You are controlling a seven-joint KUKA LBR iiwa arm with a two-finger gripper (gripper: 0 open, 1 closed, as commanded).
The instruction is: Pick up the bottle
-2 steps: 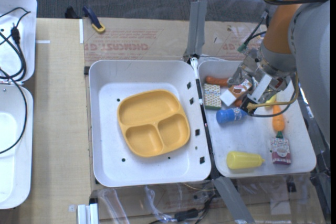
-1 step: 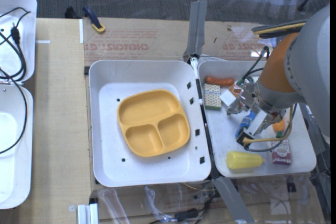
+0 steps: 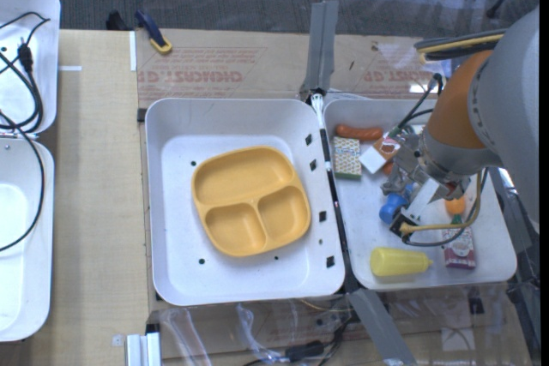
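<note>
A yellow bottle [image 3: 399, 262] lies on its side near the front edge of the right bin [image 3: 493, 266], cap end pointing right. My gripper [image 3: 397, 191] reaches down into the middle of that bin, above and behind the bottle and apart from it. Right at its tip sits a small blue thing [image 3: 393, 207]; whether it is held I cannot tell.
The right bin also holds an orange sausage [image 3: 358, 133], a patterned green box [image 3: 346, 157], a small white box [image 3: 372, 159], a small orange thing [image 3: 455, 206] and a small carton [image 3: 461, 252]. A yellow divided plate [image 3: 250, 200] lies in the left bin [image 3: 171, 184].
</note>
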